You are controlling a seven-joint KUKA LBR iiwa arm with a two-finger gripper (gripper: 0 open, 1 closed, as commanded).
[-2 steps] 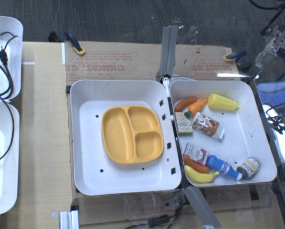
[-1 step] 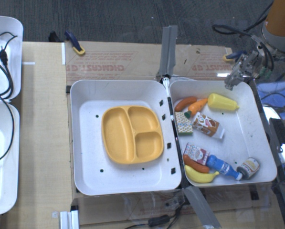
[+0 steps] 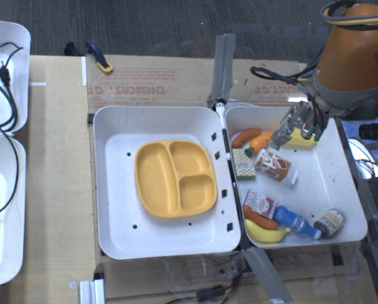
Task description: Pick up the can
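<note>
The two-finger gripper (image 3: 290, 128) hangs at a slant over the upper part of the right bin, below the arm's orange band; whether its fingers are parted or closed cannot be told from here, and nothing is seen between them; its tip sits just above the small brown and white carton (image 3: 274, 166) and close beside the carrot, though contact cannot be made out.

From the left: the shallow white left bin (image 3: 113, 170) holds a yellow plastic plate with three compartments (image 3: 175, 177), lying flat near its middle; a grey divider bar (image 3: 224, 68) rises from the back where the two bins meet; the shallow white right bin (image 3: 347, 189) is crowded; a green and white patterned block (image 3: 242, 165) lies against its left wall, with a brownish-red sausage (image 3: 245, 136) and an orange carrot (image 3: 259, 141) just above it, beside the gripper's tip; a yellow object (image 3: 301, 141) lies partly hidden under the gripper; lower down sit a red and white carton (image 3: 259, 202), a second red sausage (image 3: 259, 219), a yellow banana (image 3: 266, 233) and a blue plastic bottle (image 3: 296, 222) lying on its side, all bunched together.

The small grey can with a pale label (image 3: 330, 222) lies tipped in the lower right corner of the right bin, touching the bottle's cap end; it is well apart from the gripper, below and to its right, with open bin floor between them.
</note>
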